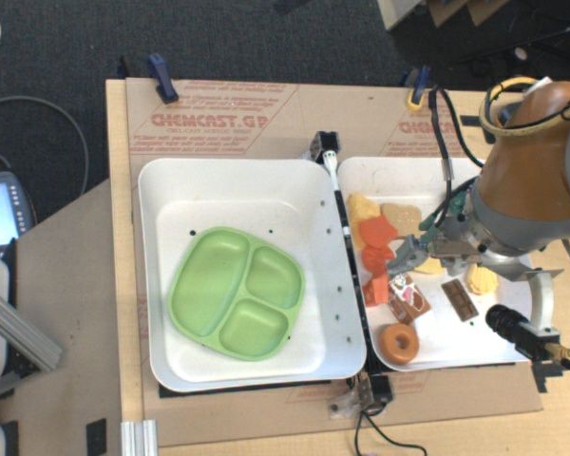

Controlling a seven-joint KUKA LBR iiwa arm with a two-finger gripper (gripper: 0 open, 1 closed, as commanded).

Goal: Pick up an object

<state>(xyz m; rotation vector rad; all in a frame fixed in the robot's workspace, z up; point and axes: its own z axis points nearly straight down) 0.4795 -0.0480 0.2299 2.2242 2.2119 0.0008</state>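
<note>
My gripper (408,256) hangs low over the middle of the right bin (475,354), at the end of the grey and orange arm (527,174) that reaches in from the right. Just left of it lie orange-red toy pieces (377,245). A small brown and white cake piece (411,301) sits right below it. Part of a yellow piece (428,267) shows under the gripper's body. Whether anything is held is hidden by the wrist.
The right bin also holds a donut (399,343), a chocolate bar (459,298), a yellow round piece (482,279), a tan cookie (402,218) and a yellow wedge (361,205). A green divided plate (236,294) lies in the left bin (171,183).
</note>
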